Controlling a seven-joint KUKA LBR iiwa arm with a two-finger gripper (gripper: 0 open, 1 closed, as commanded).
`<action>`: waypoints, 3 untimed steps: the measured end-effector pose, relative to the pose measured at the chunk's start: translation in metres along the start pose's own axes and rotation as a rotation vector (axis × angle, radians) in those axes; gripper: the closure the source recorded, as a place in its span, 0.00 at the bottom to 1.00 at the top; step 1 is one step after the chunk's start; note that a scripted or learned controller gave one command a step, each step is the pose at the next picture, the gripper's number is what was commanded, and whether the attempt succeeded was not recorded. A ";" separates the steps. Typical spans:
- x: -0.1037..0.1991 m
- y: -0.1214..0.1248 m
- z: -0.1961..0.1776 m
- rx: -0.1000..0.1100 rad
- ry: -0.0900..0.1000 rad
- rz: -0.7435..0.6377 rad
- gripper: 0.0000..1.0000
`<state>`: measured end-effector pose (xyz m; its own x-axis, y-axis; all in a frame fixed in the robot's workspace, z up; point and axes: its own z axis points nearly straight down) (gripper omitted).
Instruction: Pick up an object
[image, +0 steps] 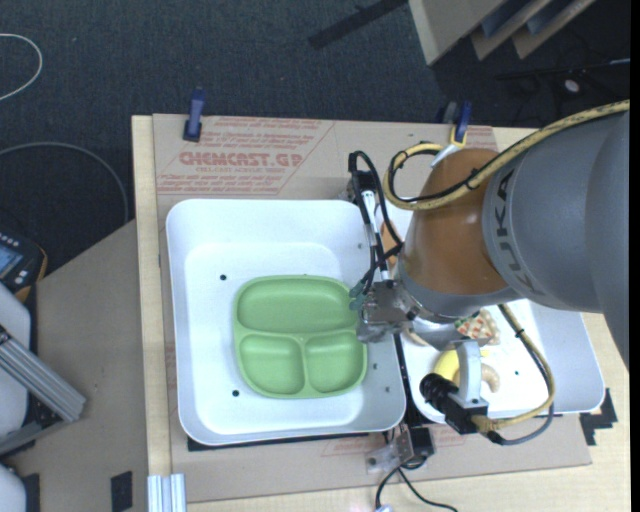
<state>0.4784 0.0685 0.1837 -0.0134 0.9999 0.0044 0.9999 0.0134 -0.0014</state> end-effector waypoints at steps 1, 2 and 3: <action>0.028 0.003 -0.186 -0.021 0.002 0.007 1.00; 0.033 0.001 -0.149 0.004 -0.005 0.013 1.00; -0.046 -0.001 -0.103 0.005 -0.007 0.023 1.00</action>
<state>0.4786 0.0224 0.2869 0.0094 1.0000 -0.0023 0.9999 -0.0095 -0.0065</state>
